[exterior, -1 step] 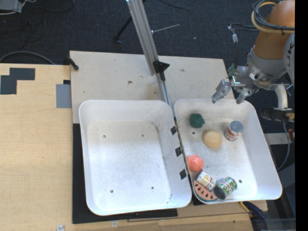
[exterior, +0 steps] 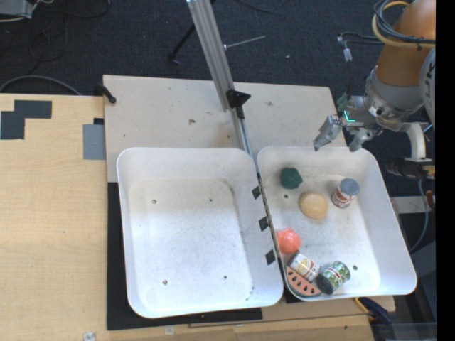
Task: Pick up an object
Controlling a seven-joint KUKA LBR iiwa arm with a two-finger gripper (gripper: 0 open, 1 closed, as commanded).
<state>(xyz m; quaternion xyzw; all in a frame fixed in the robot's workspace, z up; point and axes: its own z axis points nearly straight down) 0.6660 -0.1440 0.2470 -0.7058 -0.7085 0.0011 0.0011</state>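
My gripper [exterior: 340, 138] hangs above the back rim of the right bin [exterior: 384, 190], open with nothing between its fingers. Below it in the right bin lie a dark green ball [exterior: 290, 177], a tan egg-shaped object [exterior: 313, 205] and a small can with a red label [exterior: 345, 192]. Nearer the front of that bin are an orange-red ball [exterior: 288, 240], a small labelled can [exterior: 304, 266], a green can on its side [exterior: 334, 275] and a watermelon slice [exterior: 303, 287].
The left bin [exterior: 135, 190] stands beside the right one, with black clips [exterior: 261, 223] along the shared rim. A slanted aluminium bar [exterior: 213, 48] rises behind the bins. A wooden table [exterior: 50, 219] lies to the left.
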